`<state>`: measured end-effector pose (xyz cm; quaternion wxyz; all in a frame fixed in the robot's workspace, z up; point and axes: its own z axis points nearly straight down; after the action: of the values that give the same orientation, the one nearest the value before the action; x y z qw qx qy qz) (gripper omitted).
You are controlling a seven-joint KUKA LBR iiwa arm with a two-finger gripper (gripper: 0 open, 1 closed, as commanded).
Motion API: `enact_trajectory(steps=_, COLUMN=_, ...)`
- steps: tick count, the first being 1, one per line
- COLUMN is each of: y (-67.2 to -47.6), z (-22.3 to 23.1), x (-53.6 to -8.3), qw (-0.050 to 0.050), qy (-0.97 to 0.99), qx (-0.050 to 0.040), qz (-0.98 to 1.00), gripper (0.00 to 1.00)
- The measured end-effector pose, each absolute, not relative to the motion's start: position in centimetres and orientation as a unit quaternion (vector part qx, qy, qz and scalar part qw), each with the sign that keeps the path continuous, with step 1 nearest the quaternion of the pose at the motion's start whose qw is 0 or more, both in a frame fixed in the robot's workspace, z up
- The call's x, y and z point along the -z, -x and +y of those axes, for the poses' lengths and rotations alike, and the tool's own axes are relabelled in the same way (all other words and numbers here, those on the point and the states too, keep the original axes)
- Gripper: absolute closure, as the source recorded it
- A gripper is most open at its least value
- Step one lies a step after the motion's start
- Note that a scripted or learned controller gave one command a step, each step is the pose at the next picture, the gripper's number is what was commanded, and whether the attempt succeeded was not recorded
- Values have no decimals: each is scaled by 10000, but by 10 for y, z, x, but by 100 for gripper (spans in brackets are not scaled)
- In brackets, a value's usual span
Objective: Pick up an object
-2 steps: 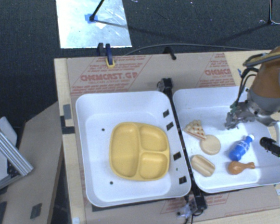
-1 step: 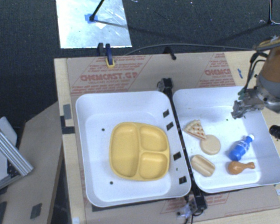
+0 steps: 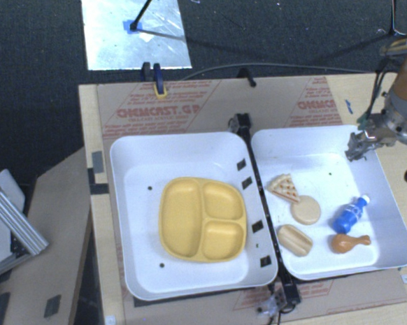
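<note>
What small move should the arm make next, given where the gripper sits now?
Probably bring the gripper down-left toward the blue bottle. The gripper sits over the upper right rim of the right bin with nothing in it, while the bottle lies below it, apart from the chicken drumstick, so it looks the nearest target.

The two shallow white plastic bins (image 3: 188, 147) look smooth and faintly glossy. The yellow divided plastic tray (image 3: 201, 219) appears matt. The printed brown cardboard sheet (image 3: 184, 100) underneath is dull.
</note>
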<state>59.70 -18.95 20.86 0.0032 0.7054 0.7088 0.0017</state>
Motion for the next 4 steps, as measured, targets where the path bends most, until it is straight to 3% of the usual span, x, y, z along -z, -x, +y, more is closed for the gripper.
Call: enact_trajectory(steps=4, y=-608, z=17, x=-204, qw=2, qy=-7036, qx=-13, qz=7106, gripper=100)
